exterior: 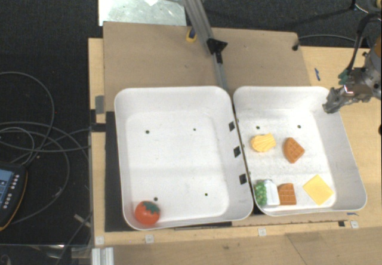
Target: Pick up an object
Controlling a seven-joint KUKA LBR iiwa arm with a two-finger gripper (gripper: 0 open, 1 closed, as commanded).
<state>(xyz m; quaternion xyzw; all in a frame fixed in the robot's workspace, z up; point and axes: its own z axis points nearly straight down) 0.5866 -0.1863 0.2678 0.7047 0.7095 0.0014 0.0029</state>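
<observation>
The right bin point(310, 101) holds a yellow corn-like piece point(262, 142), a round brown waffle point(293, 150), a yellow cheese slice point(318, 189), a brown square waffle point(286, 194) and a green and white item point(264, 192). A red tomato point(147, 213) lies in the near left corner of the left bin point(173, 99). My gripper point(332, 102) hangs at the far right corner of the right bin, above its rim, apart from all the objects.
A grey slanted pole point(200, 16) crosses from the top down to the gap between the bins. Cables and a pendant point(9, 189) lie on the floor at the left. The brown bench point(250, 55) borders the bins.
</observation>
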